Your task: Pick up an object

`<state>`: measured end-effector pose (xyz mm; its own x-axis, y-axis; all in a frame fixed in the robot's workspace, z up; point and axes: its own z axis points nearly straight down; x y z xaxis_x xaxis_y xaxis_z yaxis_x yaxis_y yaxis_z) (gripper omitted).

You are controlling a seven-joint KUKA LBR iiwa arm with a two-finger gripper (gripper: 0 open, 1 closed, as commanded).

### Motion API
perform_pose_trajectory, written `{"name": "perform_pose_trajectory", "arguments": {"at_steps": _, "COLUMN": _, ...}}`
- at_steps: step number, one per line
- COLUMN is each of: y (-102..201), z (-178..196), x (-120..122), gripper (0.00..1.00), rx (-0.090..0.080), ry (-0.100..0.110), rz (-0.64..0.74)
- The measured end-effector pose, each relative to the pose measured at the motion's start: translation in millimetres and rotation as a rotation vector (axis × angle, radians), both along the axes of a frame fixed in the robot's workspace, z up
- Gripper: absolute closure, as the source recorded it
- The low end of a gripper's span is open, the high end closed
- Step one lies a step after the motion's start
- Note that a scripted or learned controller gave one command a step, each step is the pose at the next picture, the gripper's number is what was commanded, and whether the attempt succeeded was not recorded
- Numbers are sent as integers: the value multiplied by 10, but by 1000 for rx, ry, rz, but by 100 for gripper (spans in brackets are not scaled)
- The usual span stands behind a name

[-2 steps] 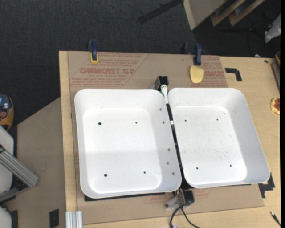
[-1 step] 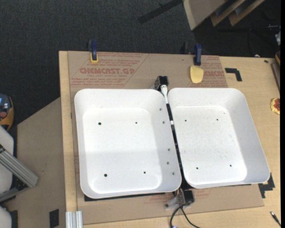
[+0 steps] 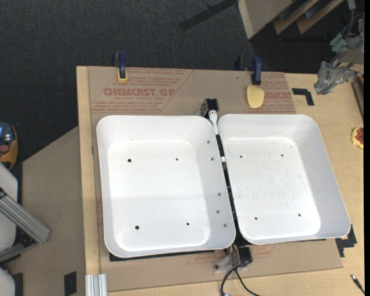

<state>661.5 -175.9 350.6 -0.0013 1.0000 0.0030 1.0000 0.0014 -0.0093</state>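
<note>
Two shallow white bins sit side by side on a brown board, the left bin [image 3: 115, 173] and the right bin [image 3: 324, 173]. Both show bare white floors with small dark dots. A small pale yellow object [image 3: 255, 96] lies on the board just behind the right bin's far edge. A yellow and red item [image 3: 357, 137] peeks in at the right edge of the board. My gripper [image 3: 331, 75] is a grey metal shape at the far upper right, beyond the right bin's far corner and well away from both bins.
Two blue clamps [image 3: 121, 60] [image 3: 256, 66] pin the board's far edge. A black bracket [image 3: 209, 107] and strip run between the bins, with a cable connector [image 3: 238, 258] at the near end. Wooden furniture [image 3: 289, 14] stands at the top right, and a metal rail [image 3: 23, 217] at the left.
</note>
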Motion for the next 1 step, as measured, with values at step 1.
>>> {"name": "perform_pose_trajectory", "arguments": {"at_steps": 1, "y": 583, "z": -697, "x": 47, "gripper": 100, "rx": 0, "ry": -2, "rz": 4}}
